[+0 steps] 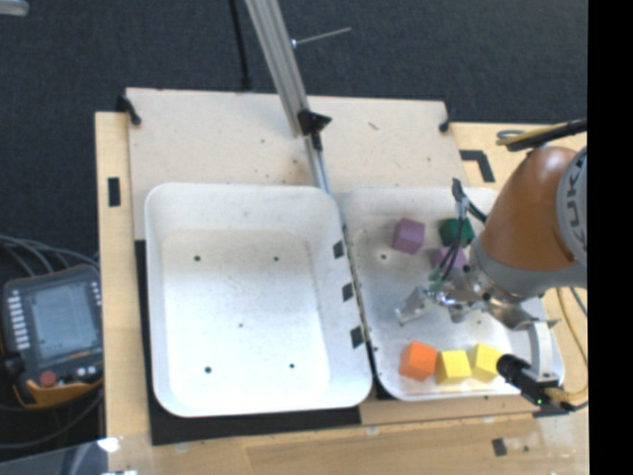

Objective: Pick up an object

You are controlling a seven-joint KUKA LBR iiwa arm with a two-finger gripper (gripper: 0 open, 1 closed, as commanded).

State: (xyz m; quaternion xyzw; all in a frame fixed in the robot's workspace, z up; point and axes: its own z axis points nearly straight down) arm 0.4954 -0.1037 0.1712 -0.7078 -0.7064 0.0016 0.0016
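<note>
Over the right-hand bin (381,216) the grey arm (529,221) reaches in from the right, its orange band bulking large above the wrist. The gripper (427,305) hangs low in the middle of that bin, metal fingers pointing toward the bin's left wall; from where I stand I cannot tell whether they are spread or closed, and nothing is plainly caught between them.

Around it lie the loose pieces. A purple block (407,235) sits toward the far side of the bin, well clear of the gripper. Beside it to the right a green object (456,231) rests close against the arm, and just below that a smaller purple piece (447,258) is partly hidden by the wrist and its cables. Along the near edge of the bin three blocks stand in a row: an orange cube (418,360), a yellow cube (454,366) touching or nearly touching it, and another yellow block (485,360) just beside that, its right side covered by a black part of the arm.

The left bin (247,295) shows bare white floor with a few dark specks. A slanted aluminium rail (277,52) runs down from the top to where the two bins meet. Off the bench at the left sits a teach pendant (54,325) with a grey screen.
</note>
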